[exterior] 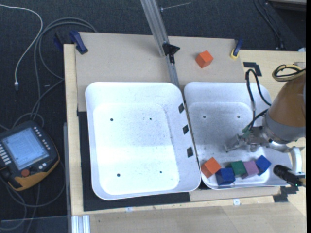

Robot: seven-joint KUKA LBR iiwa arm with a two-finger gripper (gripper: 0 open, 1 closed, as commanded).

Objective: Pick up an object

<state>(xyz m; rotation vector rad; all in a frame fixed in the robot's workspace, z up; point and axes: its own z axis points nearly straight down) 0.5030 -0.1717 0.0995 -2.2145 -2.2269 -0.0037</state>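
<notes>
Along the near edge of the right bin (pixel 218 101) lies a row of small blocks: an orange block (pixel 211 166), a dark blue block (pixel 225 175), a green block (pixel 238 169), a pink block (pixel 250 167) and a second blue block (pixel 263 163). My gripper (pixel 236 143) reaches in from the right and hangs low over the bin floor, just above and behind the green and pink blocks. I see no block in its grasp. The grey wrist and the arm's orange band (pixel 290 101) cover the bin's right side.
The left bin (pixel 131 140) lies beside the right one. Another orange block (pixel 204 58) sits on the bench behind the bins. A slanted metal pole (pixel 154 18) rises at the back centre. A teach pendant (pixel 26 152) lies on the floor at the left.
</notes>
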